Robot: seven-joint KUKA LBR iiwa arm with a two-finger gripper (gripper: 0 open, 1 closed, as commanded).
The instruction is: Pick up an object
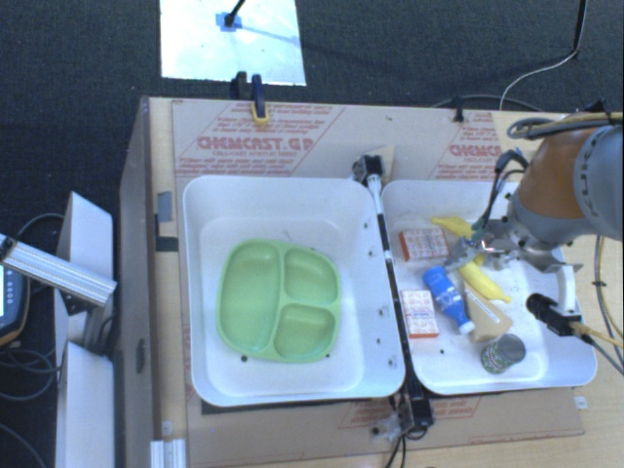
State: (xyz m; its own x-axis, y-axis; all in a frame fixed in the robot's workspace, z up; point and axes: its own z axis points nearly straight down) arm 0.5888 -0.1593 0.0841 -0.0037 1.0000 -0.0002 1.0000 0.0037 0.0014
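The right bin (565,364) holds several small objects. A yellow banana-shaped piece (451,225) lies near its back, and a second yellow piece (486,282) lies in the middle. A blue bottle (447,296) rests beside a tan bottle (486,310). Two red-and-white boxes (421,245) (419,314) sit along the left wall, and a round can (500,355) lies at the front. My gripper (476,249) is low over the bin, between the two yellow pieces and just right of the upper box. The arm hides what lies right beneath it.
The left bin (210,359) carries a green divided plate (279,300). A ridge (388,261) separates the bins. A black part with a cable (552,316) sticks out at the right bin's edge. The arm's orange band (546,178) overhangs the right bin's back corner.
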